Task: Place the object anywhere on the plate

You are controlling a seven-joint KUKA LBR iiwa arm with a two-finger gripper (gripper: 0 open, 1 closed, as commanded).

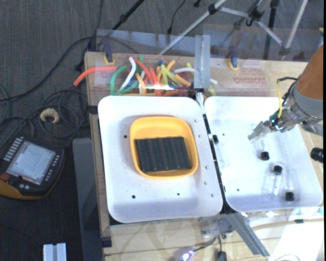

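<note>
**Claw over the right bin, plate waiting in the left**

The claw (pixel 259 130) hangs over the right bin (pixel 236 189), reaching in from the arm's grey wrist (pixel 307 105) at that bin's far right side. How far it is open cannot be told at this size, and nothing can be seen between its fingers.

Taking the right bin as the landmark: inside it, toward its near right part, lies a clear object with black caps (pixel 276 179), apart from the claw and nearer the camera than it. A small black piece (pixel 264 156) sits on the bin floor between the claw and that object, and another black piece (pixel 289 196) rests by the bin's near right corner.

Just left of the right bin stands the left bin (pixel 117 200), touching it along the middle divider. In its centre sits the yellow plate (pixel 163 125), with a dark ribbed slab (pixel 162 154) lying on it.

Beyond the bins' far edge lies a tangle of coloured tubes (pixel 146 76)
</note>
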